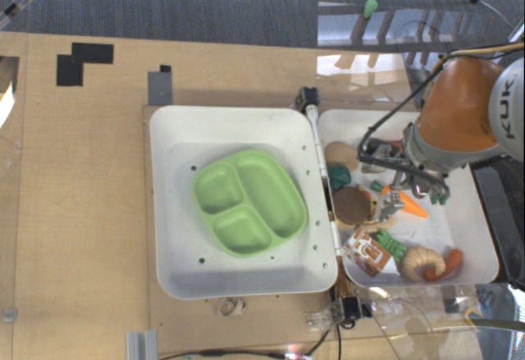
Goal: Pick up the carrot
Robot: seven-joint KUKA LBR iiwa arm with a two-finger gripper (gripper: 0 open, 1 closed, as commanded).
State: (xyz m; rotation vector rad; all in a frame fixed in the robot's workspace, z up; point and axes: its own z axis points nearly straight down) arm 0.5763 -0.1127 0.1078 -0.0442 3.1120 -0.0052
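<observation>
The carrot [413, 207] is a small orange piece lying in the right bin [480, 223], near its middle. My gripper [395, 201] hangs low over that bin, directly at the carrot's left end, below the orange wrist band. The wrist hides much of the gripper, and I cannot see whether the carrot is between its tips or only beside them.
Around the carrot lie a brown round patty [353, 204], a tan lump [338, 155], a dark green piece [339, 178], a green toy [392, 245], a croissant [422, 262], a red sausage [453, 258] and a printed packet [367, 252]. The left bin [176, 268] holds a green divided plate [248, 201].
</observation>
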